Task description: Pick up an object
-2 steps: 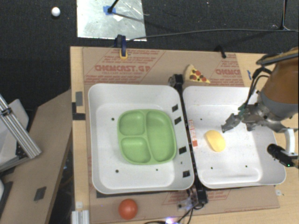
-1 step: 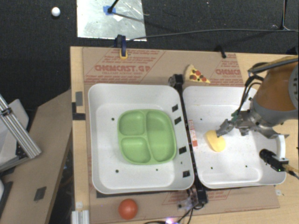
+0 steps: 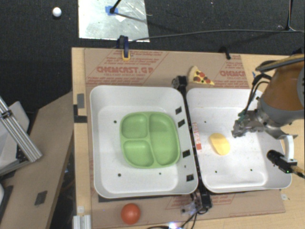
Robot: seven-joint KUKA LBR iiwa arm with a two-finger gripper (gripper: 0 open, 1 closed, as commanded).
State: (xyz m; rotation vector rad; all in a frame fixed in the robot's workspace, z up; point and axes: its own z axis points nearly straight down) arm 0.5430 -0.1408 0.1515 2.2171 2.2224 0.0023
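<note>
we look down on two white bins side by side on the tabletop (image 3: pixel 95 61), where the grey and orange arm (image 3: pixel 281 94) reaches in from the right and hangs its gripper (image 3: pixel 239 126) over the right bin (image 3: pixel 228 178). the thing to be picked, as we read it, is the small yellow block (image 3: pixel 220 143), lying loose on the floor of that bin, nearer the wall shared with the left bin than the outer wall. the relation that matters: the block sits just beside the gripper, below and to the left of it in our view, apart from it and not touching. its long axis runs on a slant from upper left to lower right. we cannot tell how the jaws stand, since the dark tip is too small and blurred against the bin floor, and nothing shows between them. in our judgement the coming move needs a short shift toward the shared wall and toward the near edge of the bin, then a descent, with the grip set across the block's narrow width rather than along its length. the left bin (image 3: pixel 102 104) holds a green divided tray (image 3: pixel 150 140), well apart from the arm. a toy pizza slice (image 3: pixel 200 76) lies on the tabletop beyond the bins, and an orange ball (image 3: pixel 130 213) in front of them.
</note>
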